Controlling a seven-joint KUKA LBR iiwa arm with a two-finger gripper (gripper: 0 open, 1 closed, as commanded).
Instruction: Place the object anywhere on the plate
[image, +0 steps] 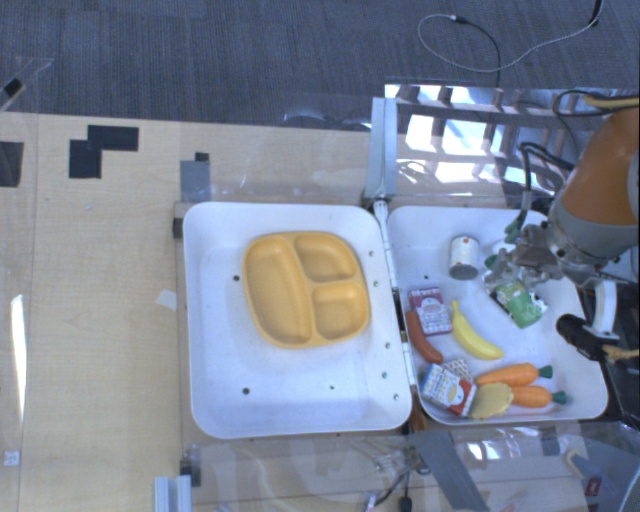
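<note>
Bright, even light; window glare on the metal rack (470, 130).

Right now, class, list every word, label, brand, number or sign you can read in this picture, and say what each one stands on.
No text here can be read.
Small red and white carton in the right white bin: printed front, too small and blurred.
Second red and white carton at that bin's near edge: print blurred.
Green packet under the gripper: nothing legible.
Black squares on the bench: plain marks, no letters.
</note>
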